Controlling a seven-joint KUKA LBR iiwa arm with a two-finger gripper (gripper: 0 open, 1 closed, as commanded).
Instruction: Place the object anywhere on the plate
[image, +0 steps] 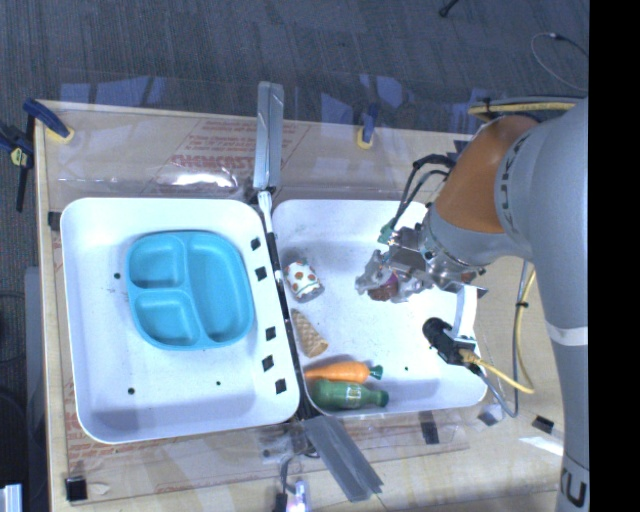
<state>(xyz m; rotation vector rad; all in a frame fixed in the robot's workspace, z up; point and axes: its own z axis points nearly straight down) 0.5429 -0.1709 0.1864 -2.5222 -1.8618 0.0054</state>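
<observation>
So, the gripper is sitting over the middle of the right bin with something reddish-brown bunched up right at its tip. I honestly can't tell whether that lump is actually being held or is just lying under the tool, since the wrist hardware hides that spot.

The blue plate is in the left bin, a three-compartment tray, and from the gripper it lies pretty much at 9 o'clock, well apart, with the raised divider between the two bins in the way. That's the relation that matters: whatever gets carried has to travel toward 9 o'clock and clear that divider before coming down.

Other stuff in the right bin: a small white cup thing near the divider at about 9 o'clock from the gripper, a waffle cone below it, then a carrot and a green bottle lying side by side along the bin's 6 o'clock edge, long axes running 9 to 3.

The plate's surface is bare, with white bin floor open all around it, so there's plenty of landing room. There's only the one arm, reaching in from 3 o'clock.
</observation>
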